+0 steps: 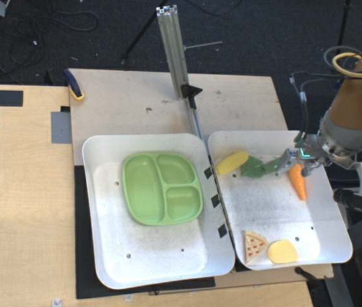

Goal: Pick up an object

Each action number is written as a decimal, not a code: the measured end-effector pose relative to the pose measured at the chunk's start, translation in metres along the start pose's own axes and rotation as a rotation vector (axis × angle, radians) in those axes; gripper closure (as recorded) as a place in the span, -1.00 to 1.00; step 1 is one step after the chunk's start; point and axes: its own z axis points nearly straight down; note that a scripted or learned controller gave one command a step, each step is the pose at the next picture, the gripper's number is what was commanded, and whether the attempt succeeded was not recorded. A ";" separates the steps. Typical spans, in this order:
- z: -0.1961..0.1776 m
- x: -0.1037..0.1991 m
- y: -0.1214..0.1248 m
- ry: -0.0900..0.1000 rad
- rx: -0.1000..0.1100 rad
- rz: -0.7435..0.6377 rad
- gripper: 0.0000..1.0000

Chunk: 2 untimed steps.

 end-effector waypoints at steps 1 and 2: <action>-0.002 0.000 0.001 -0.001 -0.003 0.000 -1.00; 0.061 0.002 -0.007 0.001 0.003 0.000 -1.00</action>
